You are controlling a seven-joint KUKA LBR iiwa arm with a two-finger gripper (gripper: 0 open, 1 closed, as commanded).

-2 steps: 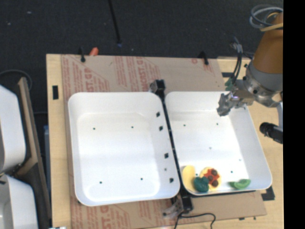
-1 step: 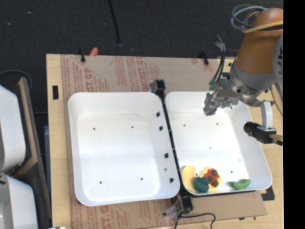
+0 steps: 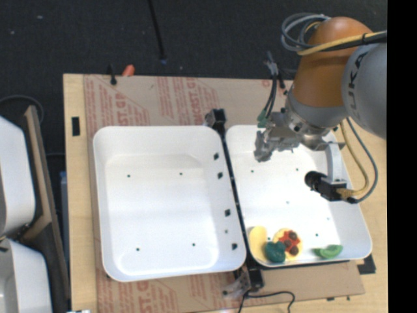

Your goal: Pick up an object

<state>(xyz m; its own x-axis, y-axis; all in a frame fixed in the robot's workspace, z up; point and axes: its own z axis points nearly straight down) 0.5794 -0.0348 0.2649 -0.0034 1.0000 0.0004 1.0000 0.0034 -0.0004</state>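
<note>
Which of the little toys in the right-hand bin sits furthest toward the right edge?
The small green piece at the bin's near right corner. It lies apart from the others, which are clustered together to its left: a yellow one, a teal one and a multicoloured one.

Glossy white plastic bins [image 3: 163,142] on matt cardboard sheet [image 3: 163,100] w/ print.

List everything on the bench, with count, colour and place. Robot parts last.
left bin: 1, white, bench left side.
right bin: 1, white, bench right side.
yellow object: 1, yellow, right bin near corner.
teal object: 1, dark green-blue, beside the yellow one.
multicoloured object: 1, yellow, red and dark, right bin near edge.
green object: 1, green, right bin near edge.
arm: 1, grey and orange.
gripper: 1, grey, above right bin far end.
</note>
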